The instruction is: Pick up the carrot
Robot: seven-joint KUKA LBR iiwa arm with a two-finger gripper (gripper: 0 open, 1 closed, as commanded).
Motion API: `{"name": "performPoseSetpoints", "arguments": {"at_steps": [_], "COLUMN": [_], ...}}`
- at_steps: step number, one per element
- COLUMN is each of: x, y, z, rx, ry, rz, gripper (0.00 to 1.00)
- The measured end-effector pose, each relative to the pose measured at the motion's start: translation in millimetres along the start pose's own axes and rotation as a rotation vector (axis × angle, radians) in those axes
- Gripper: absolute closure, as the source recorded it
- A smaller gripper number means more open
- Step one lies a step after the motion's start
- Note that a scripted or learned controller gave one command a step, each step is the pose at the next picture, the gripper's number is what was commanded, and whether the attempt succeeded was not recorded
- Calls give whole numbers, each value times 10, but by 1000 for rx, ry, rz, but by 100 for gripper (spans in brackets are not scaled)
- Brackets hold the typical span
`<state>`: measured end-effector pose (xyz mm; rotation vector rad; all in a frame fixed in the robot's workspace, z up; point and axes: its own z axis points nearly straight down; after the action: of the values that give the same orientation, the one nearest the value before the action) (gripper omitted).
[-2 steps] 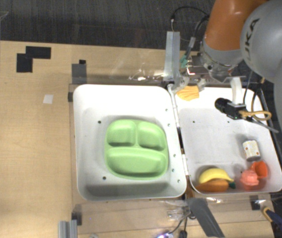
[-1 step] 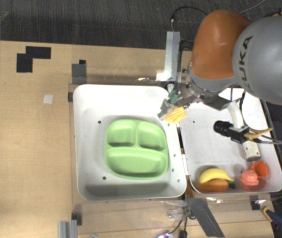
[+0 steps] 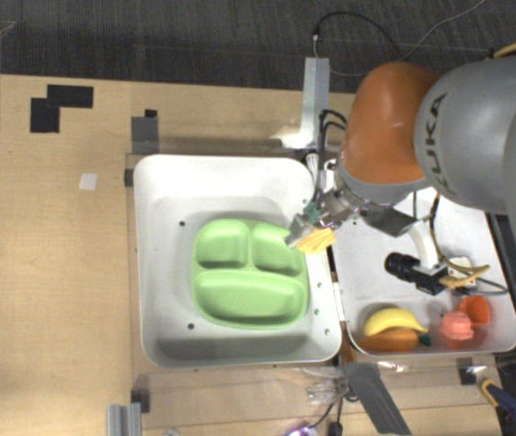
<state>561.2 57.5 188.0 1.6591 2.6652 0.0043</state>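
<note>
The carrot, orange with a green tip, lies at the front of the right bin, just under a yellow banana. My gripper hangs over the wall between the two bins, well to the carrot's upper left. A small yellow ridged piece sits between its fingertips, over the right edge of the green plate.
The green divided plate rests in the middle of the left bin. A pink item and an orange-red item sit in the right bin's front right corner. The arm's bulk covers the back of the right bin.
</note>
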Motion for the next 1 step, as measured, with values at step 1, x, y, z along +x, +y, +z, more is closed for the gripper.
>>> {"name": "performPoseSetpoints", "arguments": {"at_steps": [1], "x": [-1], "y": [0], "z": [-2], "rx": [0], "ry": [0], "rz": [0], "gripper": [0]}}
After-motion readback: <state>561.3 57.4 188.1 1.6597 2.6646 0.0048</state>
